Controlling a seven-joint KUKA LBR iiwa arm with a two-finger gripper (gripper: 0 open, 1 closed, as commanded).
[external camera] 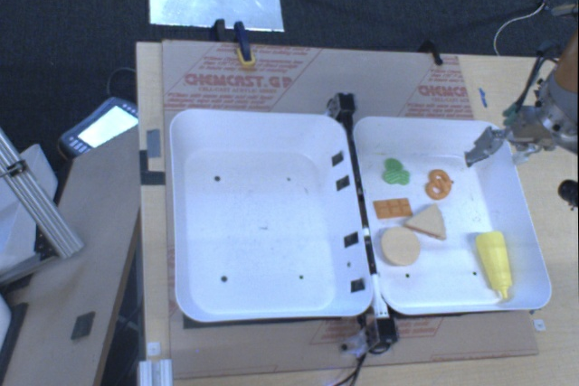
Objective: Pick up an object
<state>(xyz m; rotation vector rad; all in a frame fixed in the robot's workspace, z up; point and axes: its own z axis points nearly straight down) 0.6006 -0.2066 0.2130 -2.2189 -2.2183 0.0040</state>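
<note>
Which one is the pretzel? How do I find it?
Look in the right-hand white bin, in its upper half. The pretzel lies right of the green toy, above the tan wedge. It's the only orange twisted loop with holes.

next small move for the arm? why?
Probably shift the gripper toward the pretzel and lower over it. The gripper hangs above the right bin's upper right corner with nothing seen between its fingers, and the pretzel is the closest item, lying apart from the green piece and cracker.
</note>
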